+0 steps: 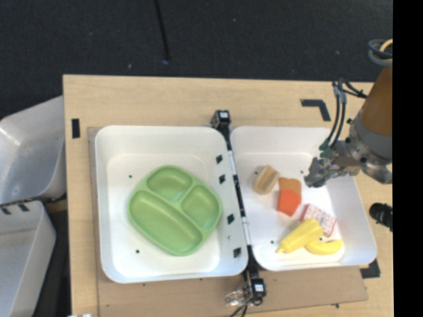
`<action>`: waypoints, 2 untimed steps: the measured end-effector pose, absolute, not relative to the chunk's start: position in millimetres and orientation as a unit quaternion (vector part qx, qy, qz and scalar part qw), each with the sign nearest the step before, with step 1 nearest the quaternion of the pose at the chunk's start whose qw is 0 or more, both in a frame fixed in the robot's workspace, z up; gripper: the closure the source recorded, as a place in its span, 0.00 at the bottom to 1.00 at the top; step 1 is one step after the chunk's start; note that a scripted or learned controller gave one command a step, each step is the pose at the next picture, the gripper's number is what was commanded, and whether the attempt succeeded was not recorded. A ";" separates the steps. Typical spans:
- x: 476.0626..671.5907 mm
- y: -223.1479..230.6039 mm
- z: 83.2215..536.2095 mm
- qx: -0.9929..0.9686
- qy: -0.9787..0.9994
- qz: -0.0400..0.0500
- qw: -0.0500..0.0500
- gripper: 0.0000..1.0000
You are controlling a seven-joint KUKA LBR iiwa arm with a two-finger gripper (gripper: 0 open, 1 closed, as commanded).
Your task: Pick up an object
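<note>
Hovering at the frame's right, the pincer (317, 175) sits just beside the orange rectangular block (289, 196) in the right white bin (264, 140); its opening state cannot be determined. Centring over the block before descending should improve the grasp.

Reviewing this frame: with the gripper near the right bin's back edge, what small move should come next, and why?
Probably a short shift toward the orange block, then a descent. The gripper sits just beside and above it in the right bin, with nothing seen between its fingers. The block is the nearest item, standing apart from the tan piece; the yellow toy and banana lie farther off, crowded together.
</note>
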State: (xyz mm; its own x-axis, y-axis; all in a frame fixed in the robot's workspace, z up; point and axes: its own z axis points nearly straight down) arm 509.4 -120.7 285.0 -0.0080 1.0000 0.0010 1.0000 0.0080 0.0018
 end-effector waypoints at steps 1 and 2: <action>509.0 -63.1 287.1 0.704 0.710 0.001 0.000 1.00; 503.1 -12.7 268.1 0.705 0.709 0.000 0.000 1.00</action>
State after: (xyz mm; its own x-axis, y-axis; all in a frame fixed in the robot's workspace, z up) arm 503.1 -12.7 268.1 -0.0066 1.0000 0.0009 1.0000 0.0066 -0.0005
